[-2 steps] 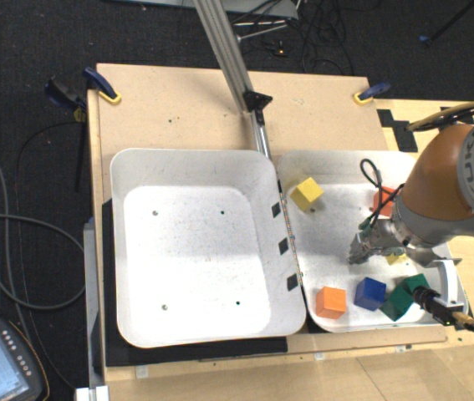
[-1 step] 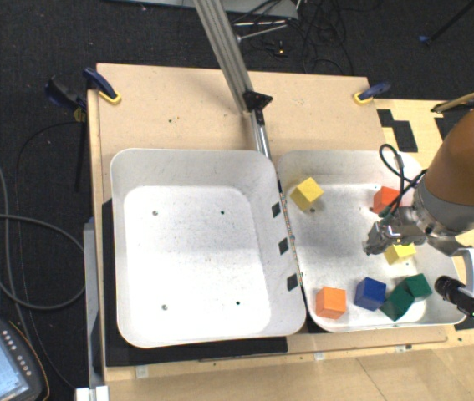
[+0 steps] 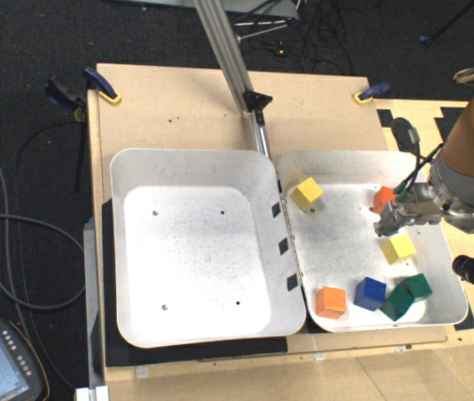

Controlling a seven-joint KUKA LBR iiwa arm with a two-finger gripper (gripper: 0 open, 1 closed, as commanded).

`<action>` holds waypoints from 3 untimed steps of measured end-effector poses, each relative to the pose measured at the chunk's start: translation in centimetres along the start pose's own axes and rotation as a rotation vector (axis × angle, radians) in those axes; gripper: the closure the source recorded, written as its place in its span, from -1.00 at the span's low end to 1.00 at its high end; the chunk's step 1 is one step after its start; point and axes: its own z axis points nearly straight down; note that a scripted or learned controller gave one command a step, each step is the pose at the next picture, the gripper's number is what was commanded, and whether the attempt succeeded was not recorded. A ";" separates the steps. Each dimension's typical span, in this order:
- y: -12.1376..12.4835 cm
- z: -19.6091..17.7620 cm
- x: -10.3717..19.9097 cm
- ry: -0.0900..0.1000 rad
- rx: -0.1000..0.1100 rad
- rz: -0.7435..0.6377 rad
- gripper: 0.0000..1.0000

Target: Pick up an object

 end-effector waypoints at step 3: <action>3.1 -2.4 10.6 0.003 0.008 -0.004 1.00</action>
